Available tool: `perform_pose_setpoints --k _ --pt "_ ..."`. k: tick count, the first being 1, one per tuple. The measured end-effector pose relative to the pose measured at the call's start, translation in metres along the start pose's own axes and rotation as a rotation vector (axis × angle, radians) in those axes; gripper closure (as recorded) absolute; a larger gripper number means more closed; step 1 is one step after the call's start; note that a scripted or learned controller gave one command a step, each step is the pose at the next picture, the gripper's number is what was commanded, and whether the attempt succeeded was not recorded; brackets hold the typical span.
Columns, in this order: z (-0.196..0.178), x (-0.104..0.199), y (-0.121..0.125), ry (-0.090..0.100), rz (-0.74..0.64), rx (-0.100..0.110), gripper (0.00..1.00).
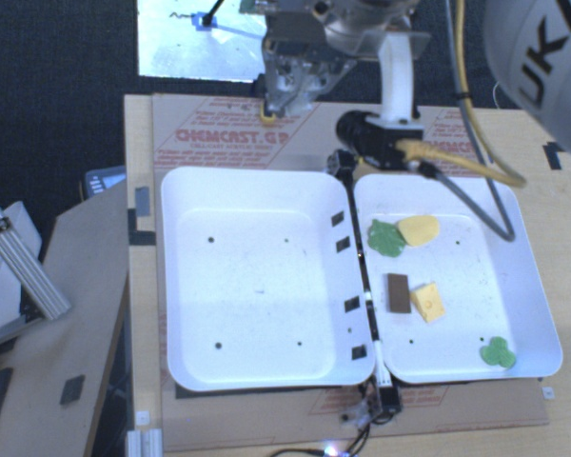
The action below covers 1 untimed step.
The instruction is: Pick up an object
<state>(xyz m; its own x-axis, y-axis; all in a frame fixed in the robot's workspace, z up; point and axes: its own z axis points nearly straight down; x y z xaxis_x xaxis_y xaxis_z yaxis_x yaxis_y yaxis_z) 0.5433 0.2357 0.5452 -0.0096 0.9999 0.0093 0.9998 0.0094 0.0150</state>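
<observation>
I see the gripper raised above the desk's far edge, beyond both bins; whether it is released or clenched I cannot tell. In the right white bin lie a yellow rounded piece, a green leafy piece, a brown rectangular block, a yellow wedge and a small green piece by its near right corner.

A light wooden bench stands on a dark blue floor; a shiny bright sheet lies behind it; a silver metal bar leans at the left.
</observation>
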Motion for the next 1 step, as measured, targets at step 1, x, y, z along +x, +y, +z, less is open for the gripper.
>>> perform_pose_setpoints --k 1 --pt "0.0112 -0.0817 0.0789 -0.011 0.016 0.01 1.0"
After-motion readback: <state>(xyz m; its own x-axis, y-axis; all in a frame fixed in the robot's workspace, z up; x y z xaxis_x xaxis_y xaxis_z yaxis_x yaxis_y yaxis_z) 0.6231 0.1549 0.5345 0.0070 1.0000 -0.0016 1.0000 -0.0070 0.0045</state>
